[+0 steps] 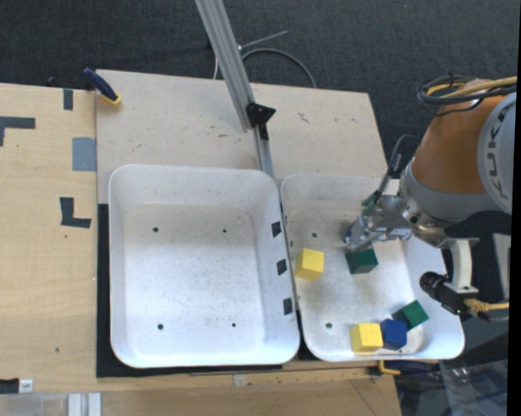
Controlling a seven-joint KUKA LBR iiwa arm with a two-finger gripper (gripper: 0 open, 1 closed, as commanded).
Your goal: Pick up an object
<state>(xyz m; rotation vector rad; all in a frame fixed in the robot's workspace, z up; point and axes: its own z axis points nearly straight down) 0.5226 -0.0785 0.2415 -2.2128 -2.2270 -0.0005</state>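
Two yellow cubes (367, 336), two green (361, 260), one blue (395, 333); gripper (359, 240) clamped on a green cube.

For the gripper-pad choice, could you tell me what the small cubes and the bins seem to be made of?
The cubes, such as the yellow cube and the dark green cube, look like painted wood or hard plastic: flat faces, crisp edges, matte colour. Which of the two cannot be told. The right bin and left bin look like thin moulded white plastic, with rounded rims and a speckled, scuffed surface.
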